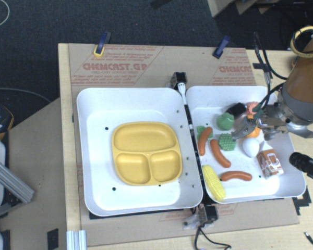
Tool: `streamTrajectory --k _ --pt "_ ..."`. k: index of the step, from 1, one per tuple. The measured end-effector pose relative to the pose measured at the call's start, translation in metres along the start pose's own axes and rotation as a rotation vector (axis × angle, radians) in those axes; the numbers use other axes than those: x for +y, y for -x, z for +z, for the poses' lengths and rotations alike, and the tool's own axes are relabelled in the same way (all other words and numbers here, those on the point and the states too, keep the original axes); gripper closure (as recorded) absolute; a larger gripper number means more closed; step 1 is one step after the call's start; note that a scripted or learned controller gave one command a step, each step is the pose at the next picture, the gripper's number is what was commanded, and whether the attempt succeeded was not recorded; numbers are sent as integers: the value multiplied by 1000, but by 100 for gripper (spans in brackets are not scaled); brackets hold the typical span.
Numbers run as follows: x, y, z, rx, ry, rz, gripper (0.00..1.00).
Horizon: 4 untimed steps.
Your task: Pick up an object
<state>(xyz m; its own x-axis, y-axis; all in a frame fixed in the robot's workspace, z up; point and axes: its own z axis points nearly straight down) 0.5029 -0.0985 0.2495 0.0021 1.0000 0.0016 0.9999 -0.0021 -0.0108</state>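
- The arm (302,90) reaches in from the right, grey with its orange section up top, bent over the right bin (287,189).
- Its gripper (249,127) hangs low over the clutter in that bin, right above the white egg (250,147) and a bit of orange fruit (255,133) peeking out beside it.
- Whether the tool is spread or pressed together, I cannot tell from here; nothing is plainly pinched in it.
- Just left of the gripper sits a round green fruit (225,121), with a dark object (235,109) behind it.
- Below that, a green knobbly piece (226,141) lies touching one of the sausages (219,153).
- Another sausage (203,140) stands near the bin's left wall, and a third one (236,176) lies flat toward the front.
- A yellow corn cob (213,182) rests in the front left corner of the right bin.
- A small brown and white packet (270,163) lies to the right of the egg.
- The left bin (91,139) holds a yellow divided plate (146,152), flat in the middle, well apart from the arm.
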Motion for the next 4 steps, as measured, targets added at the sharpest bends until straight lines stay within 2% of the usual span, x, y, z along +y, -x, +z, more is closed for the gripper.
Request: streamTrajectory --k 1,2,4 --pt "2 0 -5 -1 11 -2 0" --pt "-2 -3 58 1 2 -1 0" --pt "0 6 162 1 4 -1 0"
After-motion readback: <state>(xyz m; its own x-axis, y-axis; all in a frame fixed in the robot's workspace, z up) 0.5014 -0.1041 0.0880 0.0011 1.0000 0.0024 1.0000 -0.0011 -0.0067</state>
